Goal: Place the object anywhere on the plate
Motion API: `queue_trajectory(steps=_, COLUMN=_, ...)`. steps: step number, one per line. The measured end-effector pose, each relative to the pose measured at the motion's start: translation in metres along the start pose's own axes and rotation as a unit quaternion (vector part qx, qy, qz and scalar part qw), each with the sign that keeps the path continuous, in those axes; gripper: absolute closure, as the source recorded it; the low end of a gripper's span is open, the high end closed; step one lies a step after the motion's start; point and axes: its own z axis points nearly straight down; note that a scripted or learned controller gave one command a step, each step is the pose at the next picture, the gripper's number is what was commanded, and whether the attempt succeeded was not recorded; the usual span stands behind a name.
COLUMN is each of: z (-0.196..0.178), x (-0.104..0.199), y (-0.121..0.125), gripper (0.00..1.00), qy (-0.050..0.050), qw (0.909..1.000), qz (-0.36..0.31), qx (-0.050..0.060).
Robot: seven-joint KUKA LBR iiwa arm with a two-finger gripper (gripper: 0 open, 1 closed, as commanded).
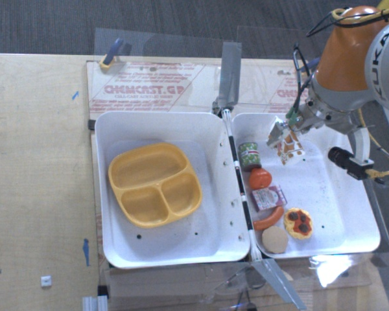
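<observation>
Gripper over right bin, far side; packet at its tip; grip state cannot be told. Plate in left bin.

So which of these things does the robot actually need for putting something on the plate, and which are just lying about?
Part of the job:
- yellow divided plate, left bin
- end effector
- white-and-orange packet just below it

Lying about, right bin:
- green can
- tomato
- purple packet
- sausage
- small pizza
- tan disc
</observation>
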Motion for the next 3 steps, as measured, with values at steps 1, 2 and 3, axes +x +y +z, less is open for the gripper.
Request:
queue_trajectory(steps=1, z=-0.009, x=0.084, y=0.033, gripper=1.0, qy=0.0, qw=0.9975, qz=-0.07, qx=-0.001)
queue_trajectory(steps=2, z=0.008, x=0.158, y=0.02, gripper=1.0, qy=0.001, qw=0.9999, qz=0.011, qx=0.002)
queue_trajectory(steps=3, z=0.044, x=0.234, y=0.05, gripper=1.0, qy=0.001, qw=0.9997, qz=-0.026, qx=0.002)
